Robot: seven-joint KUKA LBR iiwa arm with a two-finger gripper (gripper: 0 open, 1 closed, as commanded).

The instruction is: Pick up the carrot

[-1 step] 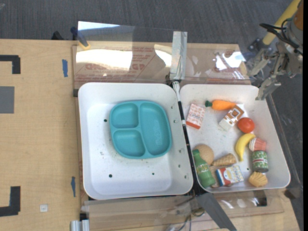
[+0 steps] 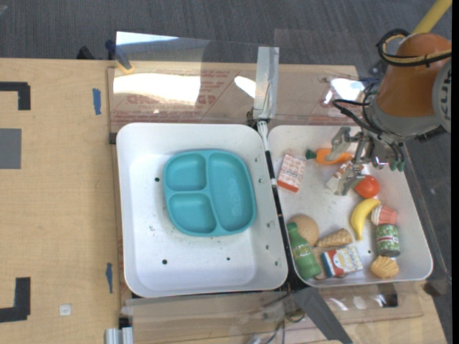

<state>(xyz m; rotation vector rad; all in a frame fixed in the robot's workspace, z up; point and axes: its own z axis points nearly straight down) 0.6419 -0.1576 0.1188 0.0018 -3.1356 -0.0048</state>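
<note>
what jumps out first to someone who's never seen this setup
The teal divided plate sits alone in the middle of the left bin. The right bin is crowded with toy food, and the gripper reaches down at its far end, beside the orange carrot and a red tomato.

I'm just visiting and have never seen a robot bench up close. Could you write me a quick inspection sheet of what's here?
Surface: two white bins; left bin, right bin.
Job's things: carrot lies near the right bin's far edge, beside the gripper.
Clutter: teal divided plate in left bin; tomato, banana, green bottle, small cartons in the right.
Grippers: gripper low over the right bin; finger state unclear.
Cables: black cables loop around the wrist.
Surroundings: cardboard bench, blue tape marks.
</note>
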